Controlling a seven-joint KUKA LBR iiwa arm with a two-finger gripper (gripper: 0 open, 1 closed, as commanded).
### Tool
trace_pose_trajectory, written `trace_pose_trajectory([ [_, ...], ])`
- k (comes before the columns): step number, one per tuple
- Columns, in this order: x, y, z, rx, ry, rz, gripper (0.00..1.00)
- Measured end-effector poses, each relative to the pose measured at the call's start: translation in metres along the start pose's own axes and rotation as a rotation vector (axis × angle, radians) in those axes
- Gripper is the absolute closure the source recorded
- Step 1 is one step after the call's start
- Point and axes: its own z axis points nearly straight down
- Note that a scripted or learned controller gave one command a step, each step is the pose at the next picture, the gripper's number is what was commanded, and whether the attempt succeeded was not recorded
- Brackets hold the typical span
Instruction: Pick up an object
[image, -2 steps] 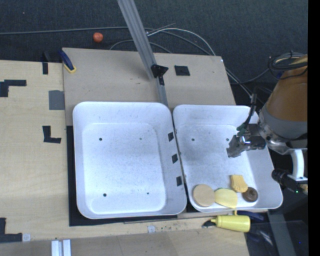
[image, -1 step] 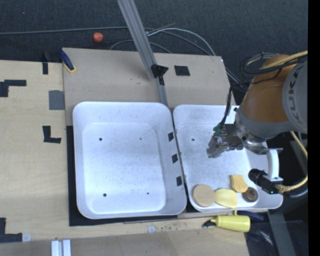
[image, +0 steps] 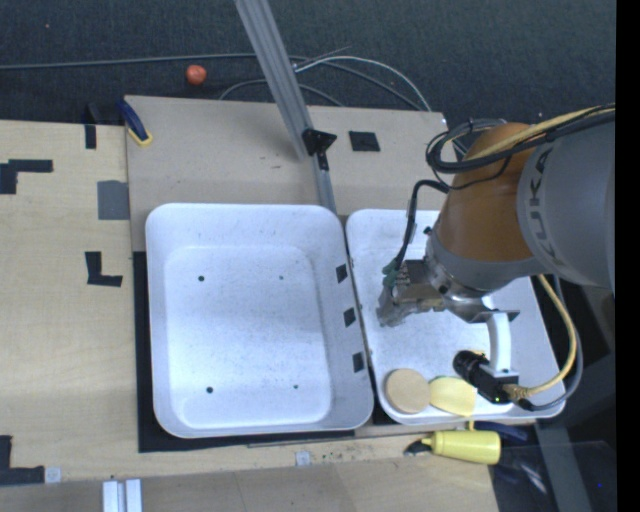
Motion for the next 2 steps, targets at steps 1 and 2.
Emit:
trace_pose_trajectory([
  [1,0.049,-0.01,0.007,0.0,0.0,0.0,1.0],
  [2,0.097,-0.008,0.012,0.0,0.0,0.001,1.0],
])
